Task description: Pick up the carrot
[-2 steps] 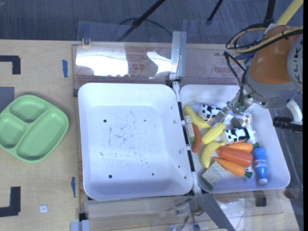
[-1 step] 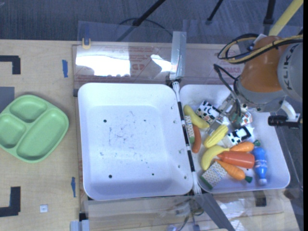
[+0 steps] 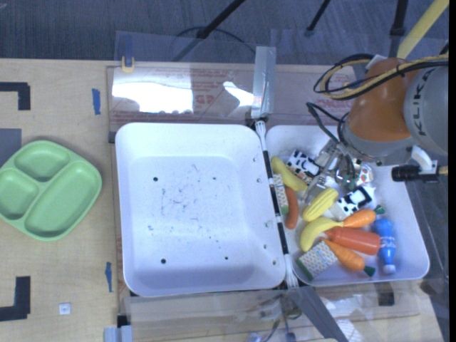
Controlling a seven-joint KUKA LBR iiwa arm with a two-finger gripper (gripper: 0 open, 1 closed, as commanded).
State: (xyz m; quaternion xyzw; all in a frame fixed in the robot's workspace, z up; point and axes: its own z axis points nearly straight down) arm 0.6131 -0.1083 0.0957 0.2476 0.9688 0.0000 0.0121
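Observation:
An orange carrot (image 3: 358, 218) with a green tip lies in the right bin (image 3: 417, 258), pointing right. A second carrot (image 3: 349, 257) rests near the bin's front edge. My gripper (image 3: 335, 178) hangs low over the middle of the right bin, just above and left of the first carrot, among the toys. I see nothing held in it. The arm's orange band (image 3: 377, 109) sits above it at the bin's back.
Crowded around the carrots are yellow bananas (image 3: 318, 204), a red-orange bottle (image 3: 354, 239), a blue bottle (image 3: 385, 244), black-and-white toys (image 3: 305, 164) and a slim orange piece (image 3: 291, 206). The left bin (image 3: 142, 148) adjoins. A green divided plate (image 3: 46, 189) lies far left.

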